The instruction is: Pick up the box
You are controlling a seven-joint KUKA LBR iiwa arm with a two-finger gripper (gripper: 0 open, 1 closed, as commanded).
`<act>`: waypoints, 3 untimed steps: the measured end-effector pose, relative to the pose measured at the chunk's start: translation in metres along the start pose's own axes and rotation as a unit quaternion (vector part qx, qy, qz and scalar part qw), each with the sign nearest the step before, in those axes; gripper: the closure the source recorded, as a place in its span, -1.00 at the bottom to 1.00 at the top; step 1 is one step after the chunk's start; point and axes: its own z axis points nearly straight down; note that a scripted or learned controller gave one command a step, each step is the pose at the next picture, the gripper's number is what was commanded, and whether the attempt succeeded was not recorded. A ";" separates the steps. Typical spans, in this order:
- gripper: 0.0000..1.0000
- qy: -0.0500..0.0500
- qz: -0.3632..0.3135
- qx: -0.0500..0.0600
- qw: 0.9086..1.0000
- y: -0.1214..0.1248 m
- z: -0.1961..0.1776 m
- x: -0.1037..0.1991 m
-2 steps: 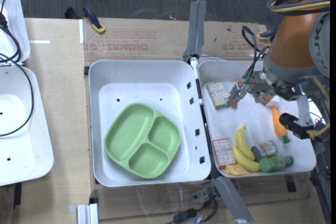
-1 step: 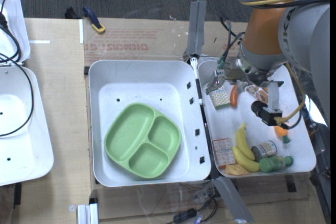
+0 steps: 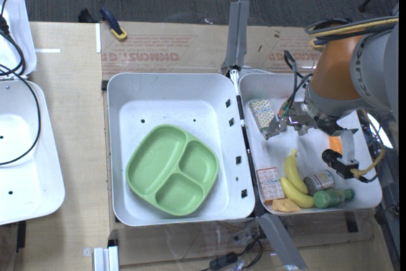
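At the far left, two white trays [image 3: 25,155] run off the frame edge, with black cables [image 3: 25,73] looping over them. On the cardboard-covered bench behind, a small blue-and-yellow clamp [image 3: 113,23] lies near the back edge.

The left bin [image 3: 120,105] holds a green divided plate [image 3: 172,169] with three compartments, lying toward the bin's front left.

A grey divider post [image 3: 237,35] rises between the bins. In the right bin [image 3: 254,89], the box [image 3: 269,183], small and flat with red print, lies against the left wall near the front corner. Behind it, near the back left, a patterned packet [image 3: 261,113] lies flat. Two yellow bananas [image 3: 294,182] curve just right of the box, their lower ends close to it, with an orange-yellow scrap [image 3: 285,205] at the front. A metal can [image 3: 319,182] on its side and a green bottle [image 3: 331,198] lie at the front right, touching the bananas.

The gripper [image 3: 276,128] hangs over the bin's middle, just right of the packet and well behind the box. Its fingers are blurred against the wrist hardware, so whether they are spread or closed cannot be told. The grey arm [image 3: 374,73] with its orange band [image 3: 333,73] covers the bin's back right corner.
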 end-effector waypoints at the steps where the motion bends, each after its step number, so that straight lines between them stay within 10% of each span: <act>1: -1.00 0.000 -0.005 -0.002 1.000 0.037 0.010 -0.005; 2: -1.00 0.000 0.169 -0.001 0.986 0.046 0.010 -0.004; 3: 1.00 -0.001 0.168 0.000 0.986 0.046 0.001 -0.005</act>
